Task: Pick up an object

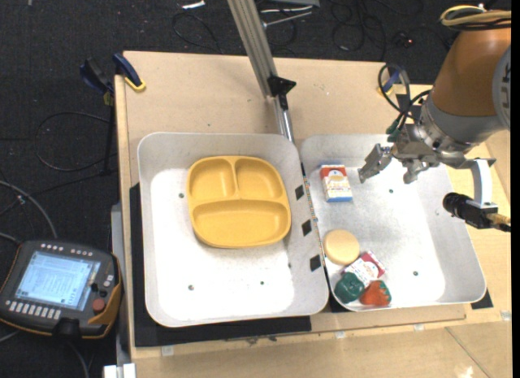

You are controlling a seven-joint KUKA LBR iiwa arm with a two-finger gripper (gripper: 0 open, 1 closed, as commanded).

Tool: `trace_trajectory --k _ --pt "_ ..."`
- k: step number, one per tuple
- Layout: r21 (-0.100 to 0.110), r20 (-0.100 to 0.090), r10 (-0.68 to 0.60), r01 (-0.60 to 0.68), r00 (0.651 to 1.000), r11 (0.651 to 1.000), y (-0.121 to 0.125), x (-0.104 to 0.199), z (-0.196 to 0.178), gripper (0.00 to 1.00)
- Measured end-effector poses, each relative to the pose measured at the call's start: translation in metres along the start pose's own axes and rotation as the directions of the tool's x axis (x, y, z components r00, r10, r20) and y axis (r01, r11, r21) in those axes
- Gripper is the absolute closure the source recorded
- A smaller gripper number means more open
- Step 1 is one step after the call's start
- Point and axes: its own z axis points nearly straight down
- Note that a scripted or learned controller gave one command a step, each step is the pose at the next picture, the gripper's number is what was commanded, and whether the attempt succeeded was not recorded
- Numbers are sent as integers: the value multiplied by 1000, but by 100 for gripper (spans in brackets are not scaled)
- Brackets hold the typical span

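Hovering over the right bin, my claw spread open and holding nothing, just beside the small carton.

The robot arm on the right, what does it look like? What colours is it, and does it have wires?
The robot arm is thick and rounded, with a shiny orange band above a grey wrist. At its tip sits a small grey metal two-finger gripper with thin angular fingers. Dark cables loop beside the wrist, and a yellow cable curls over the arm's top.
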Motion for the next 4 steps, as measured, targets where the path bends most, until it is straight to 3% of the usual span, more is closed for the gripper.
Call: trace_trajectory --k 1,4 --pt "0 0 1 -1 1000 1000 0 0 0 0" --pt "1 1 2 -2 1000 1000 4 -4 142 0"
